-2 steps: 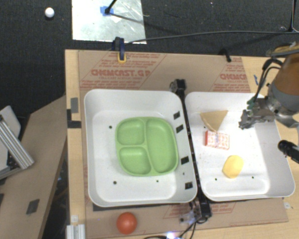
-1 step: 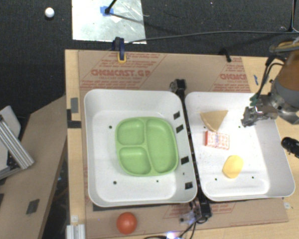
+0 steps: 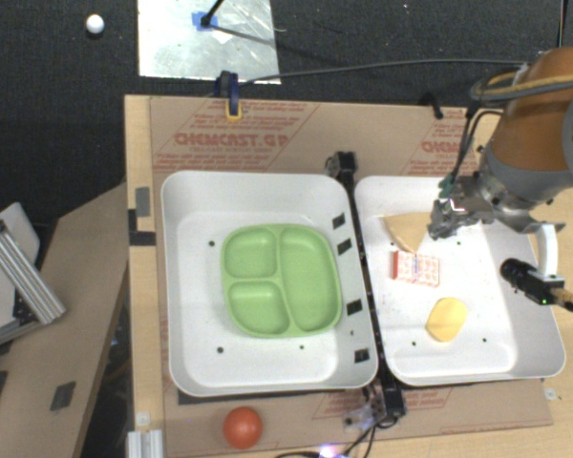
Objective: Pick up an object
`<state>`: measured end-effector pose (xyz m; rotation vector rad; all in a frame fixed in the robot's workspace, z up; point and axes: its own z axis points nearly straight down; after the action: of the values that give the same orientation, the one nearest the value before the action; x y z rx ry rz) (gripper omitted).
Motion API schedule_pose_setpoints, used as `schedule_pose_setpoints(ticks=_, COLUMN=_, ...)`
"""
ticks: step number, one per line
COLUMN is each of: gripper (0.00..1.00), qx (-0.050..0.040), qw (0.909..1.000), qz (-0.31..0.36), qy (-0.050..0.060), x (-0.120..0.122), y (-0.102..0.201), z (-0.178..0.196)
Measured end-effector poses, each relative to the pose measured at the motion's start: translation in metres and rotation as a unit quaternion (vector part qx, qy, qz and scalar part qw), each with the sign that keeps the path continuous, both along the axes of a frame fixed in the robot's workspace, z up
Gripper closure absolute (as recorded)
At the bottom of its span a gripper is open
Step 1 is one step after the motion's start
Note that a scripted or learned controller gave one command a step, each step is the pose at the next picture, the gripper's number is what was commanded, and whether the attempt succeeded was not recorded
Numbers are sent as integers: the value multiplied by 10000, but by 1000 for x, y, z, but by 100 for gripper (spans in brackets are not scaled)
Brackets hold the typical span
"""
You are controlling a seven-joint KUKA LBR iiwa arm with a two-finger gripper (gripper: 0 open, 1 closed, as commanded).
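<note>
taking the right bin (image 3: 544,351) as the landmark: nearest the camera, outside its front-left corner, an orange ball (image 3: 243,426) sits on the board. inside the bin, toward its front, lies a yellow piece (image 3: 446,319); just behind that is a small red-and-white packet (image 3: 415,268), its print too small to read. further back in the bin lies a tan wedge (image 3: 408,229), and the gripper (image 3: 446,215) hovers at the wedge's right end, touching it or just above it; i cannot tell whether it is clenched or released. judging by this, the step in hand is the reach toward the wedge, with nothing lifted yet; the next move calls for closing squarely on the wedge's edge and then raising. left of the landmark, the other bin (image 3: 186,284) carries a green divided tray (image 3: 281,280). behind both bins, the brown board (image 3: 248,132) reads "chemcast gp".
</note>
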<state>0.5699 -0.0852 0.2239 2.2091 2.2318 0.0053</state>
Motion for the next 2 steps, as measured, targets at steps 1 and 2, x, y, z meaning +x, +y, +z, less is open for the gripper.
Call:
schedule_pose_setpoints(ticks=1, gripper=100, qx=-1, qw=10000, qz=-7, qy=3, x=9, y=50, z=0)
schedule_pose_setpoints(ticks=2, gripper=100, qx=5, qw=10000, qz=3, qy=5, x=11, y=109, z=8)
